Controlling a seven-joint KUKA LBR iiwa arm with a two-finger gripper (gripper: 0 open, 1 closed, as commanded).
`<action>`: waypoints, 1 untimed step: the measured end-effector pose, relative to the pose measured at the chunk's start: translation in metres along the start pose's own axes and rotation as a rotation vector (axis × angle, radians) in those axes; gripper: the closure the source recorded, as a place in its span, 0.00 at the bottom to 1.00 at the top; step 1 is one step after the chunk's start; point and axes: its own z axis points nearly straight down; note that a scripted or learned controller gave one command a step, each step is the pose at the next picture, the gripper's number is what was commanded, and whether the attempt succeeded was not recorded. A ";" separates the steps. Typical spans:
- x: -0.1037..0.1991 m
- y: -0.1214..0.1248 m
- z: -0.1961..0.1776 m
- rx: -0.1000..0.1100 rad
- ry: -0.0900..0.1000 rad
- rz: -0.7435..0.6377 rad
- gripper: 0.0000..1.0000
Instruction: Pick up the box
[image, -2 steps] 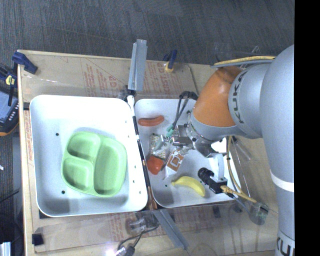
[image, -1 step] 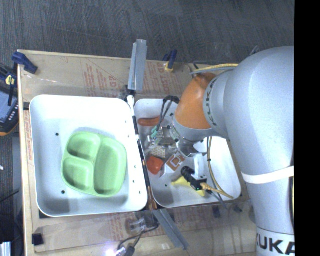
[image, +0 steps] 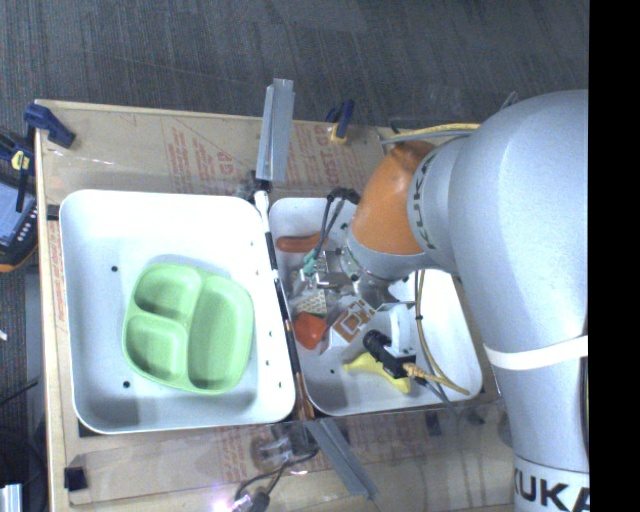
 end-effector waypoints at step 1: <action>0.025 0.021 -0.121 0.000 0.010 -0.102 1.00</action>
